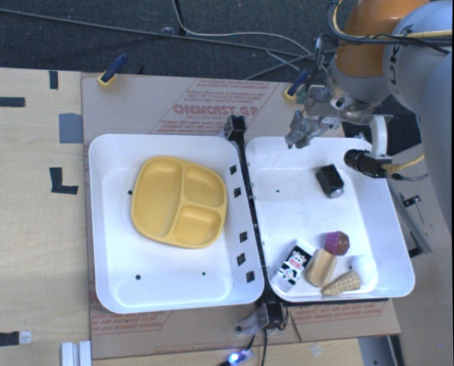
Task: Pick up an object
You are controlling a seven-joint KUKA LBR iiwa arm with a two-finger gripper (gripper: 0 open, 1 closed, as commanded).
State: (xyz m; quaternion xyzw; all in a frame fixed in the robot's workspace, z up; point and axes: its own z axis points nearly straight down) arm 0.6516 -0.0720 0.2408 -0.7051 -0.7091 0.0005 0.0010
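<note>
Barely started, judging by this. Gripper (298,137) hovered over the right bin's (288,204) far edge, fingers pinching nothing, open or shut impossible to tell. Black block (330,181) sat nearby, untouched; all picking left.

A single camera view looks down from above the bench at a slant, far enough off to take in both shallow bins whole. The left bin (109,227) and the right bin (379,227) sit side by side across the middle, with cardboard (204,101) and dark floor beyond them. The arm (394,44) enters from the upper right, and its gripper (299,136) hangs over the right bin's far rim, well apart from the bin's near edge.
</note>
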